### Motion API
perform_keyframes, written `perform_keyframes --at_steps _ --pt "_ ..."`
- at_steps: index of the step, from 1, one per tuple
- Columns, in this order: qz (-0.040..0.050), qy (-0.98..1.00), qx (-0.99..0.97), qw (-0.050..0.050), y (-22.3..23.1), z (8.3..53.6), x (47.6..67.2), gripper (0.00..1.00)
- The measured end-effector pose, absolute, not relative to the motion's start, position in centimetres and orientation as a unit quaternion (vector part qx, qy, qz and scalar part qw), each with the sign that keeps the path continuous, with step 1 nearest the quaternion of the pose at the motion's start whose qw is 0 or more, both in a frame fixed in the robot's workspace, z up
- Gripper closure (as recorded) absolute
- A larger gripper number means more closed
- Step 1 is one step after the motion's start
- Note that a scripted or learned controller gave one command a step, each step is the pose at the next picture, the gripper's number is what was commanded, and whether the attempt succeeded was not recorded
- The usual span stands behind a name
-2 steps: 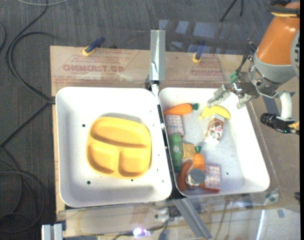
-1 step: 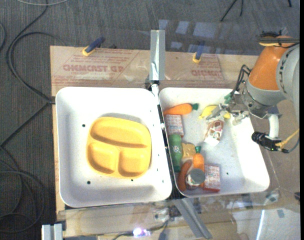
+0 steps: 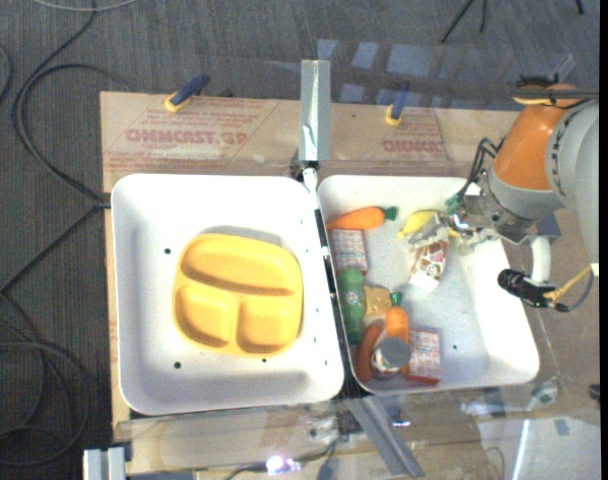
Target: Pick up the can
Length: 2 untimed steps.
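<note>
Hovering over the right bin (image 3: 504, 353)'s upper edge near a white packet (image 3: 430, 261), the pincer (image 3: 462, 218) hides its opening; the can (image 3: 391, 354) stands well apart at the bin's lower edge among crowded toy foods, so reaching it looks awkward.

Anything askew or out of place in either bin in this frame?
Nothing looks spilled or damaged. The right bin holds a loose jumble: a can at the near edge leans against a carrot, wedged among packets. The yellow tray sits flat in the left bin.
</note>
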State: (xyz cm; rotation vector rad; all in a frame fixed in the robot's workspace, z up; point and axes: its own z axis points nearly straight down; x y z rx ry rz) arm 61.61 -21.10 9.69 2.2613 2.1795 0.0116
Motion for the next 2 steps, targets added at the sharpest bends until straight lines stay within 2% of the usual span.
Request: perform_keyframes --at_steps 1,2 --pt "0.0037 0.694 0.72 0.0 -21.1 9.68 61.6 0.0" --pt "0.0027 0.694 0.72 0.001 -21.16 10.61 61.57 1.0"
